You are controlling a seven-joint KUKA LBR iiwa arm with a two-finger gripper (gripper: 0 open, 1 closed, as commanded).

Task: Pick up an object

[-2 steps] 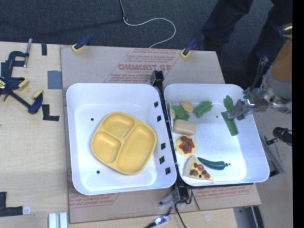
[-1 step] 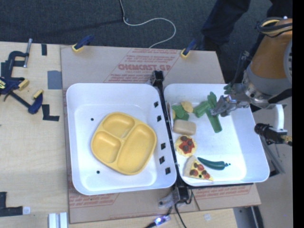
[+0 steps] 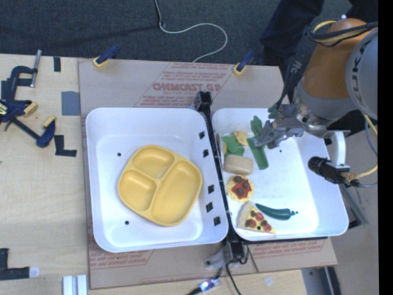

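Note:
The right bin (image 3: 307,183) holds several toy foods. A long green vegetable (image 3: 259,147) lies near its back, next to a green leafy piece (image 3: 232,145) and a small yellow piece (image 3: 241,137). Below them sit a beige block (image 3: 238,165), a round mini pizza (image 3: 240,188), a pizza slice (image 3: 253,219) and a dark green pepper (image 3: 275,212). My gripper (image 3: 271,135) hangs over the upper end of the long green vegetable, reaching in from the right. Nothing is seen lifted off the bin floor.
The left bin (image 3: 104,134) bears a yellow divided plate (image 3: 161,184). A black divider (image 3: 212,158) runs between the bins. Clamps (image 3: 18,103) lie on the bench at far left. A black fitting (image 3: 325,168) on the arm hangs over the right bin's right rim.

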